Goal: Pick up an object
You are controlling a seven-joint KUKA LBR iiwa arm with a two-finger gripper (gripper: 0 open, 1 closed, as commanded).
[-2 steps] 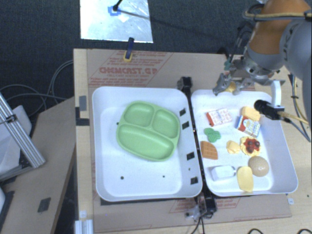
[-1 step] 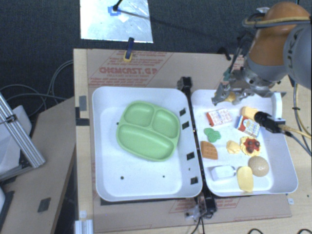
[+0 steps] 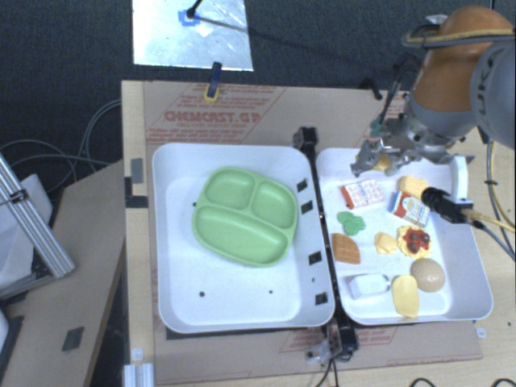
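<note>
My gripper (image 3: 372, 158) hangs over the far left corner of the right bin (image 3: 476, 293), under the grey arm with its orange band. Just below it lies a red and white packet (image 3: 361, 193). Further toys lie in this bin: a yellow piece (image 3: 413, 185), a small red and blue box (image 3: 411, 211), a green piece (image 3: 351, 222), a brown waffle-like slice (image 3: 347, 249), a red-topped slice (image 3: 416, 241), a brown ball (image 3: 428, 274), a yellow fruit (image 3: 405, 295) and a white block (image 3: 368, 285). I see nothing held in the gripper.
The left bin (image 3: 177, 297) holds a green divided plate (image 3: 244, 216). A black divider with clips (image 3: 316, 216) runs between the bins. A black cable end (image 3: 442, 201) from the arm reaches over the right bin. A shiny sheet (image 3: 192, 22) lies beyond the bench.
</note>
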